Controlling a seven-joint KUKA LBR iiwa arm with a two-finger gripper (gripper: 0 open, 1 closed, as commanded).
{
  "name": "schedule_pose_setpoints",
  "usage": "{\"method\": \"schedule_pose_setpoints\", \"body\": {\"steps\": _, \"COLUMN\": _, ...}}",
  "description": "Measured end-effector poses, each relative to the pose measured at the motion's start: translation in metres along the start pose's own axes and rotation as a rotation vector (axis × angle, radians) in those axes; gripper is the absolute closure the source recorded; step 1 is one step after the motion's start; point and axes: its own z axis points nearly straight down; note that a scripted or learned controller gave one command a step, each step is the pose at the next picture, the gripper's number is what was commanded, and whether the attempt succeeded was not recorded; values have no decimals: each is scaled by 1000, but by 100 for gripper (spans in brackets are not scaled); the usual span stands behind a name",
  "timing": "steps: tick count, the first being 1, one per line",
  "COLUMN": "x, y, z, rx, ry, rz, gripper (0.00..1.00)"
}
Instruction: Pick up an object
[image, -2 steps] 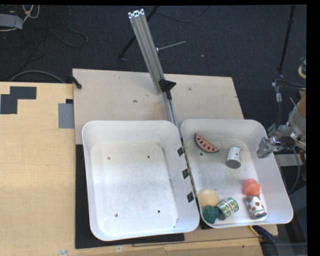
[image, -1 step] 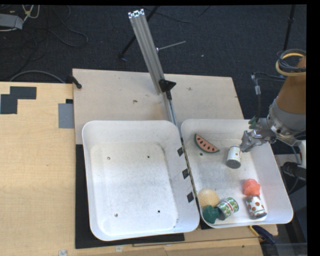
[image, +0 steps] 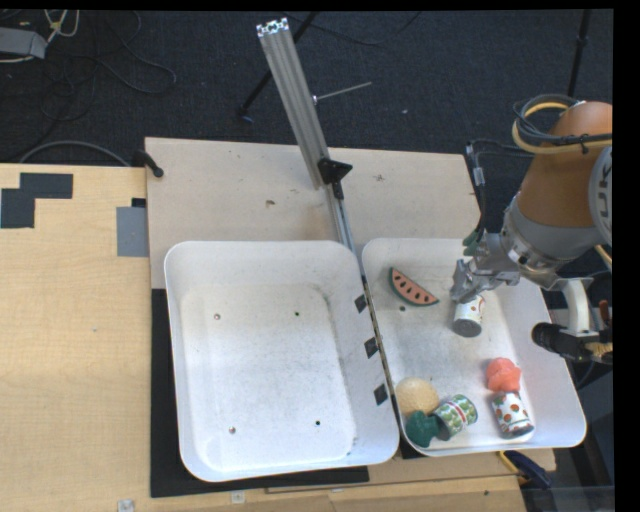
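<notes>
Down in the right bin (image: 560, 400) hangs the robot's pincer (image: 466, 292), and right at its tip there is a small grey-white can (image: 467, 316), tipped a little. From where I stand the can looks to be pinched at its top between the two fingers, but the grip seems small, so I am not fully sure. That is the worry: if the fingers only hold the rim, the can could slip out and roll when the arm lifts. It could also bump the watermelon slice (image: 412, 288), which lies just beside it on the left. Now let me count. I see two white bins, and the left bin (image: 200, 270) has no toys in it. In the right one I count one watermelon slice, one grey-white can, one orange-red lump (image: 503, 373), one can with red spots (image: 511, 413), one can with a green band (image: 457, 414), one pale yellow ball (image: 417, 394) and one dark green thing (image: 423, 429). The last five sit close together near the front edge, well apart from the pincer.
</notes>
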Motion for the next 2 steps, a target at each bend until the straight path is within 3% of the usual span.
{"method": "schedule_pose_setpoints", "body": {"steps": 2, "x": 113, "y": 20, "z": 8, "rx": -1, "ry": -1, "rz": -1, "gripper": 100}}
